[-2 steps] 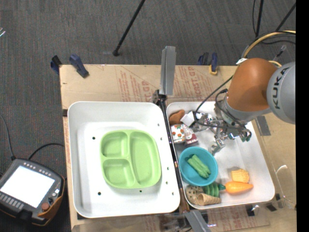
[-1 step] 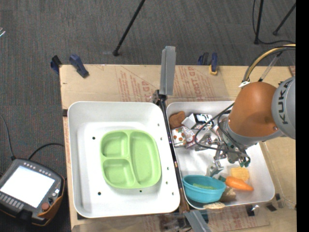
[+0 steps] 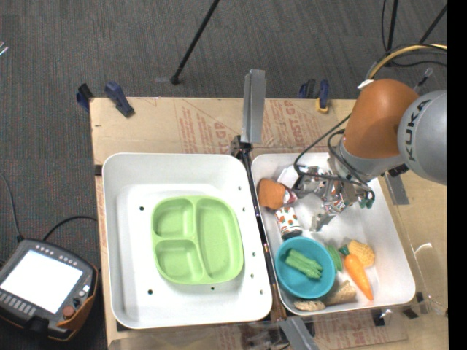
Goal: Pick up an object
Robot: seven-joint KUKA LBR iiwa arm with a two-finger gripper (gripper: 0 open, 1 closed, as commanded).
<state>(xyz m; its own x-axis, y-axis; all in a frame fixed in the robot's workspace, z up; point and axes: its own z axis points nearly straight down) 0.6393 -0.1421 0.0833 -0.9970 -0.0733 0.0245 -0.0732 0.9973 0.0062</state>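
Camera view: the arm's orange band hides much of the gripper [image 3: 326,208], low inside the right shallow white bin [image 3: 390,228]; whether it holds anything is unclear. Nearby lie a small labelled can [image 3: 289,222], an orange carrot [image 3: 358,275] and a blue bowl [image 3: 305,268] holding a green vegetable. The left white bin [image 3: 124,195] holds a green divided plate [image 3: 197,240].

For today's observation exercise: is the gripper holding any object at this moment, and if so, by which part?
Nothing shows between the fingers. The gripper hangs over bare floor of the right bin, near the small can but apart from it.
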